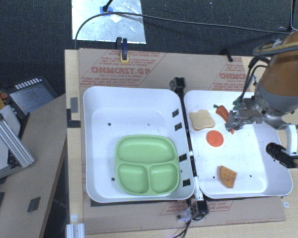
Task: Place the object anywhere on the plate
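A light green plate (147, 170) with three compartments lies in the left white bin (102, 103). In the right bin (275, 180) there are a slice of toast (202, 119), a flat red disc (215, 139), a brown wafer-like piece (227, 176) and a red-orange elongated piece (221, 112). My gripper (234, 122) hangs low over the right bin, right beside the red-orange piece and partly covering its lower end. Whether it touches that piece is hidden by the gripper body.
A black divider with clips (185, 133) runs between the two bins. A black fitting (283, 155) sticks out over the right bin's right side. Both bins rest on a cardboard sheet (139, 68) clamped at the back.
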{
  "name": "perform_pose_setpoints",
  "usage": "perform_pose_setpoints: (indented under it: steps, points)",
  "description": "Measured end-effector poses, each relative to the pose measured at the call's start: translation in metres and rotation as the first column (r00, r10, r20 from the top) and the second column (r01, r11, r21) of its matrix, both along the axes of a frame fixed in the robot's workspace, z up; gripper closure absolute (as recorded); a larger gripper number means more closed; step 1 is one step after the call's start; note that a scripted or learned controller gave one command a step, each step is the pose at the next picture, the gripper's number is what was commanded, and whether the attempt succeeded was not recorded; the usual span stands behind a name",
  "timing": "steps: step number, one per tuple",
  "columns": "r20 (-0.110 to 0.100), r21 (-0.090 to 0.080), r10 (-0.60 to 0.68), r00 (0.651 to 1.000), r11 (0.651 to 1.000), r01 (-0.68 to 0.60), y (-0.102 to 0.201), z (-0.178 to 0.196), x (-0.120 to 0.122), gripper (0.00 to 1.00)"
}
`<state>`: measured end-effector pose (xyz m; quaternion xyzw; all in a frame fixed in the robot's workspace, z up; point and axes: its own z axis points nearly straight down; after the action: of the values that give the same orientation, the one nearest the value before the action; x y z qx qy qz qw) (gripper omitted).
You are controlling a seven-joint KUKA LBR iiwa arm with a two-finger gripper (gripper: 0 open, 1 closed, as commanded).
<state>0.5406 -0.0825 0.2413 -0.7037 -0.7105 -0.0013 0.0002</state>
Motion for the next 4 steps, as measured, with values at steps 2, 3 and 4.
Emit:
perform_pose_setpoints:
  steps: [2,3,4]
  points:
    - [-0.001,0.001,0.001,1.0,1.0,-0.001,0.11,0.008,-0.007,1.0]
    - [-0.001,0.001,0.001,1.0,1.0,-0.001,0.164,0.002,-0.016,1.0]
    - [0.0,0.0,0.0,1.0,1.0,0.0,0.209,0.001,-0.013,1.0]
